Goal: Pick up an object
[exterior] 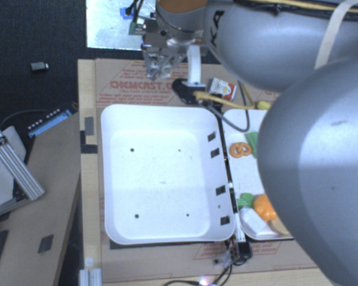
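Note:
My gripper (160,69) hangs beyond the far rim of the left bin (116,159), over the brown cardboard. I see nothing in it. The right bin (241,174) holds a brown pretzel-shaped piece (240,149), a green piece (251,139) beside it, an orange round thing (264,207), a small green piece (245,199) and a white item (254,223). A red and white packet (222,89) and a yellow piece (262,105) lie near that bin's far edge. My arm hides most of the right bin.
The cardboard sheet (128,83) lies under both bins. A divider with black clips (222,159) runs between the bins. To the left stand a metal rail (15,162) and a blue connector strip (48,121).

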Controlling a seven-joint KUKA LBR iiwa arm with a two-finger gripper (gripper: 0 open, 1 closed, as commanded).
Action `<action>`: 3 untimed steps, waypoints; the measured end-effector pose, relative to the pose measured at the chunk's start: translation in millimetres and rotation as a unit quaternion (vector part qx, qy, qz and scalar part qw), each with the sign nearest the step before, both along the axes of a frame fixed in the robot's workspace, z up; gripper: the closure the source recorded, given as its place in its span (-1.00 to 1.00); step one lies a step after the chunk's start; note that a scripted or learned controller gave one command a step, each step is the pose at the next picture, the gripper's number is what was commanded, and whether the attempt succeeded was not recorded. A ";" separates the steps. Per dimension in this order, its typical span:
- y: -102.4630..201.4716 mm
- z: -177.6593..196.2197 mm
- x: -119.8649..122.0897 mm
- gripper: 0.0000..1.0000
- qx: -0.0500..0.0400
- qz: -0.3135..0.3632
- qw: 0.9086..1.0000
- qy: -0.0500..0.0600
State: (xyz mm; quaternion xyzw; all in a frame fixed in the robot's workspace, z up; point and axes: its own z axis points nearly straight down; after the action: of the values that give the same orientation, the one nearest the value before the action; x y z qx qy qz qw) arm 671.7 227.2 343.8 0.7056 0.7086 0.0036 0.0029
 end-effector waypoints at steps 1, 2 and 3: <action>7.3 202.8 -4.2 1.00 0.002 0.002 1.000 -0.005; -57.0 156.5 -11.4 1.00 -0.001 -0.004 1.000 0.006; -39.2 156.7 -23.6 1.00 0.000 0.000 1.000 0.004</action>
State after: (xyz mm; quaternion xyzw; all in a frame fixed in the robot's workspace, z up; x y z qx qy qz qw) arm 648.1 188.1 500.5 0.7056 0.7086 0.0004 0.0000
